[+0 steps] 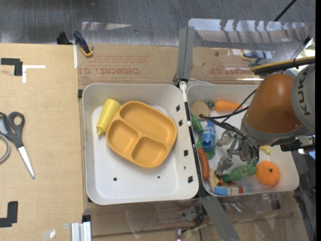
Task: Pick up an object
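My gripper (234, 160) hangs low in the right bin (286, 187), open, with its metal fingers (223, 162) spread just above a green toy (238, 173). Nothing is between the fingers. An orange pumpkin (267, 174) lies just right of the green toy. Left of the gripper are a blue bottle (208, 137) and a red sausage (203, 163). A carrot (226, 105) and a tan round piece (199, 108) lie at the bin's far end. A small red and blue box (228, 190) sits at the near wall.
The left bin (95, 179) holds a yellow divided tray (142, 133) and a yellow bottle (107, 115). Scissors (17, 139) lie on the bench at far left. The arm's orange band (273, 109) overhangs the right bin's right half.
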Robot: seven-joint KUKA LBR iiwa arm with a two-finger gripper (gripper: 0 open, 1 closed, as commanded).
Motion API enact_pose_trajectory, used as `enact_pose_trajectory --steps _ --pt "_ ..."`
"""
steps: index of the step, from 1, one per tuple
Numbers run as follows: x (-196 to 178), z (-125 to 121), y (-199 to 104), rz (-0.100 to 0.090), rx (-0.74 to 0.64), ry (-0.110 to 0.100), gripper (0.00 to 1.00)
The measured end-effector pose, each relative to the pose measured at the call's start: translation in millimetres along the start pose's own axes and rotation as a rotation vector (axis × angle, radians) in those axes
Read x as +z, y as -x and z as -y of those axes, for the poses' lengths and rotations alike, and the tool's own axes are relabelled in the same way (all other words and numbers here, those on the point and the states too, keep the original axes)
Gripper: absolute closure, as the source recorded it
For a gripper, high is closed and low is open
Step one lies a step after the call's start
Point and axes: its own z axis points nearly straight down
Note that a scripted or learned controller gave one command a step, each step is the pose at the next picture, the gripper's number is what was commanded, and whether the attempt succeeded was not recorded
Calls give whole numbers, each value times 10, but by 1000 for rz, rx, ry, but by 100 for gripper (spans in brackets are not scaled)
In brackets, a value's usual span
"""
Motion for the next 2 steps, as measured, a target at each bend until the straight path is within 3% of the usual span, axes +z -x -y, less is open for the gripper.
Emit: enact_pose_trajectory --steps 1,2 --pt "-736 224 852 -1 50 -1 0" --pt "-77 799 950 -3 -24 -1 0"
